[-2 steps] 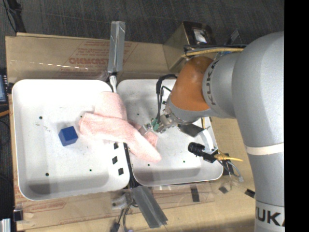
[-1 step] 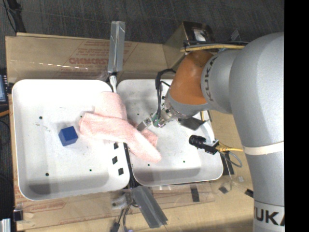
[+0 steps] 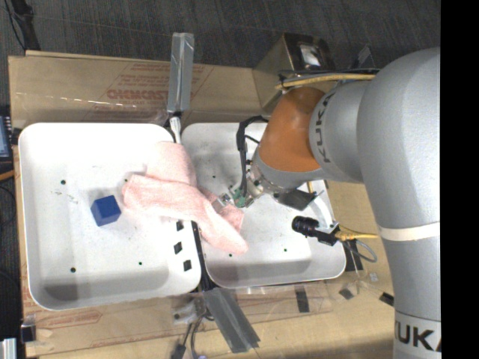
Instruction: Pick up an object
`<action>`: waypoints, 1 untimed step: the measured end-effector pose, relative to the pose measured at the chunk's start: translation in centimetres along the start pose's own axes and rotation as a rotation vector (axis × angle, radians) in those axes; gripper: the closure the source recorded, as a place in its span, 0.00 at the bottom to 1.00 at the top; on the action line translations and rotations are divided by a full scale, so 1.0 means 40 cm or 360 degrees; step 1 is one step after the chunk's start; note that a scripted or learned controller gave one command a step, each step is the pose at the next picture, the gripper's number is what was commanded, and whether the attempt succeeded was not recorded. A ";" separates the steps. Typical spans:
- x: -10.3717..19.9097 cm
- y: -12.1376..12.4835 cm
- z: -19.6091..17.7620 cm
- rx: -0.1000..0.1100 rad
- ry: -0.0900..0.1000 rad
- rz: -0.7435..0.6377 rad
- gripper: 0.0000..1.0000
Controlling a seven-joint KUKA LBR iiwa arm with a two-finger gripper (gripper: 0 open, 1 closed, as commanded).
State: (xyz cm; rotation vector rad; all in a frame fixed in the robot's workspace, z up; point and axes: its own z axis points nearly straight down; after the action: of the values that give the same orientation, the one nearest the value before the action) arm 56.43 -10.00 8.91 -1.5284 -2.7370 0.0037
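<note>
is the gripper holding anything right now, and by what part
It cannot be told. The gripper is down at the right-hand end of the pink cloth, which drapes over the divide between the two bins, but the view does not show cloth between its fingers.

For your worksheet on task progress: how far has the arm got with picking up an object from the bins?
Done: the gripper has reached into the right bin, at the edge of the pink cloth draped across both bins. In hand: nothing visibly lifted; its grip can't be judged. Left: grasping and raising something; the blue cube sits untouched in the left bin.
</note>
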 end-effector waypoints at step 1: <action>0.000 0.001 -0.019 0.0005 0.0004 -0.0004 1.00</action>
State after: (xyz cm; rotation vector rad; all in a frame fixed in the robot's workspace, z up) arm 56.47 -9.97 9.68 -1.5232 -2.7356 0.0060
